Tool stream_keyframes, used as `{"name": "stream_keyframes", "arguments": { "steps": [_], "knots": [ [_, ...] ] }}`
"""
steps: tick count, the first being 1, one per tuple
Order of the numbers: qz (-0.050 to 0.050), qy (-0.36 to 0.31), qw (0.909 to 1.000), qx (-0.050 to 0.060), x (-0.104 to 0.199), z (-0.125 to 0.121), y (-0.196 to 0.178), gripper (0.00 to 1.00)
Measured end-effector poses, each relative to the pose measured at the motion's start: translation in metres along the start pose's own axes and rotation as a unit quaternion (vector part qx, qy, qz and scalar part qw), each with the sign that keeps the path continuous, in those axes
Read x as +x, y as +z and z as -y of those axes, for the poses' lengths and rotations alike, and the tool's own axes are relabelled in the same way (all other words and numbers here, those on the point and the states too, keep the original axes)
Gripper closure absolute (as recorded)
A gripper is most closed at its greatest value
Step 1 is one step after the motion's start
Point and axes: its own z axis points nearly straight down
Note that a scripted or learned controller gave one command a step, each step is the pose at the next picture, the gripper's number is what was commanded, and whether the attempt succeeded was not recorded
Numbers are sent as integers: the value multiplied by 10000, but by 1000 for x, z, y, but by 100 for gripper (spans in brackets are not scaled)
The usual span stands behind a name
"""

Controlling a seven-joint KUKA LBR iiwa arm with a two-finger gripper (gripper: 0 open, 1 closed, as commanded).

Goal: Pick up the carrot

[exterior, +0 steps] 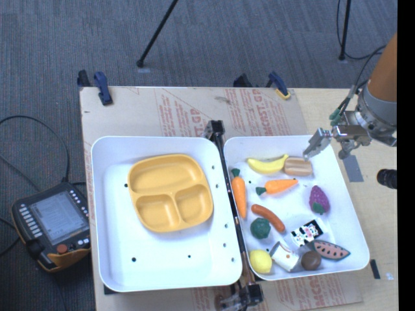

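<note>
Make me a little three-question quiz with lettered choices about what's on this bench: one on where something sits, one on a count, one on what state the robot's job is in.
1. Where is the yellow divided plate?
A. left bin
B. right bin
C. on the floor

2. How many carrots are in the right bin?
A. none
B. one
C. two

3. Where does the end effector stand?
A. at the bin's upper right rim, no food in it
B. lifting a carrot
C. over the plate

Answers: 1 A, the plate lies in the left bin. 2 C, one carrot lies by the divider, another carrot under the banana. 3 A, both carrots lie in the bin.
</note>
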Motion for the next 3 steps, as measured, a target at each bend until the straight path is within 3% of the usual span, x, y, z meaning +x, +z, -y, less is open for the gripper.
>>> {"name": "stream_keyframes", "arguments": {
  "steps": [1, 2, 3],
  "knots": [
    [-16, 475, 9988, 76, 16, 3, 119, 0],
    [-6, 320, 9995, 19, -1, -30, 196, 0],
    [-9, 323, 9995, 8, -1, -32, 184, 100]
  ]
}}
